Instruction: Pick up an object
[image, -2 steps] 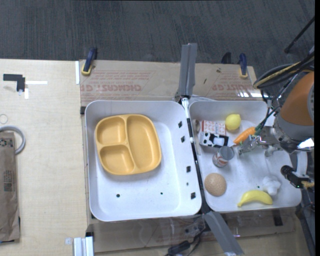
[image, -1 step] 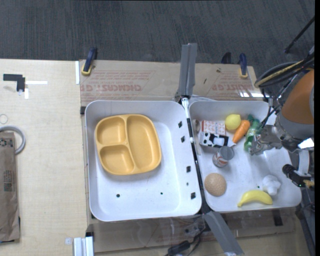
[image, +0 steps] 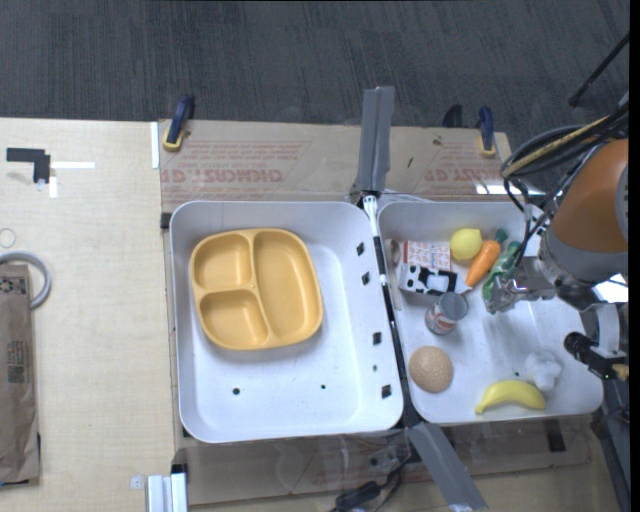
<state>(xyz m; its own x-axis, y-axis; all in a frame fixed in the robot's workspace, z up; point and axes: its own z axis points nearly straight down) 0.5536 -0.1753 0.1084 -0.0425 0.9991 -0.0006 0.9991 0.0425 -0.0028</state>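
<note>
Gripper (image: 505, 290) sits low over the right bin (image: 575, 400), at its right-middle, arm (image: 590, 215) coming in from the right. Something green shows right at the tip, but I can't make out what's pinched, if anything, so I won't call a grasp.

Step, as I read it: approach or descent, nothing lifted clear yet. No specific target named, so any item counts.

Left to right:
- Left bin (image: 210, 400): one yellow divided plate (image: 258, 290), three compartments, nothing in them. Well apart from the arm.
- Right bin, near the divider: a red-and-white box (image: 425, 253) with a black-and-white patterned item (image: 428, 282) just below it, touching or nearly so.
- A small can (image: 444, 314) below those, tilted.
- A brown egg-shaped ball (image: 431, 368) nearer the front edge.
- Lemon (image: 465, 243) and carrot (image: 482, 262) side by side near the back, just beside the gripper.
- Banana (image: 511, 396) at the front, with a white crumpled thing (image: 545, 370) beside it.

Next move calls for: commit to one item and centre over it. Carrot and lemon are nearest but crowd each other and the tip, so there's a risk of nudging one while closing on the other. Banana and ball sit more in the open, cleaner picks. Bin wall on the right limits approach room.
</note>
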